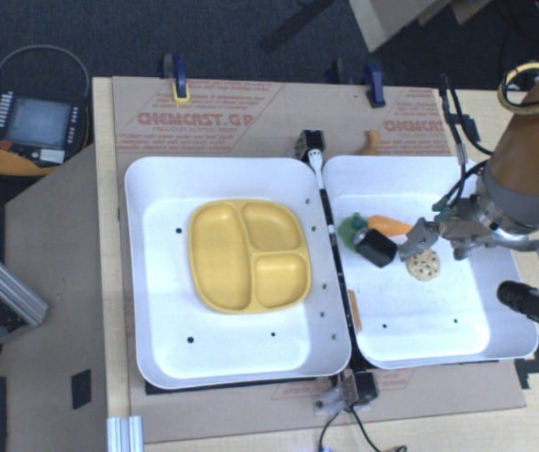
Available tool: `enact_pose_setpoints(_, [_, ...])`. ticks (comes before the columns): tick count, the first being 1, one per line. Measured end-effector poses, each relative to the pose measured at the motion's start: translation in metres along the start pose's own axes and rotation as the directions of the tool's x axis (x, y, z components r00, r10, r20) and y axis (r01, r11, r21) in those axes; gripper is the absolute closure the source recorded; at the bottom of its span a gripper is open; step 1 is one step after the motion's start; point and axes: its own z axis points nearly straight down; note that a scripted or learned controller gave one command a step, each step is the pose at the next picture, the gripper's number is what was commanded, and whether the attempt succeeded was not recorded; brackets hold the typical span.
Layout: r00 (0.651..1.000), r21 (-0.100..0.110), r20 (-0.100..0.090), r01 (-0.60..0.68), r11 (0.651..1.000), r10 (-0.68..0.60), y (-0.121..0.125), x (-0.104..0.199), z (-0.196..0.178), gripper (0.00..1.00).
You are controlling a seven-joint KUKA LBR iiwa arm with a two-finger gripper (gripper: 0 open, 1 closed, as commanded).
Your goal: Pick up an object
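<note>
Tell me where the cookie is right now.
The cookie lies in the right bin, just right of the black block and below the carrot, with the pincer right above it.

This is a robotics lab or test cell. A bench [109, 252] topped with paper-covered board carries two white bins [156, 328], the board held by blue clamps [178, 75] at its far edge. A handheld control pendant [34, 125] with a coiled cable lies on dark carpet [204, 17] off the bench's far left corner. A robot arm [529, 149] reaches over the bench's right edge.
</note>
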Motion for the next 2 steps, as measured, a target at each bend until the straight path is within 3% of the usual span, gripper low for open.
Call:
enact_pose_setpoints(1, [1.000,-0.014,0.002,0.003,1.000,-0.003,0.003,0.000,-0.007,0.00])
enact_pose_setpoints(2, [1.000,-0.009,0.000,0.003,1.000,-0.003,0.005,0.001,0.036,0.00])
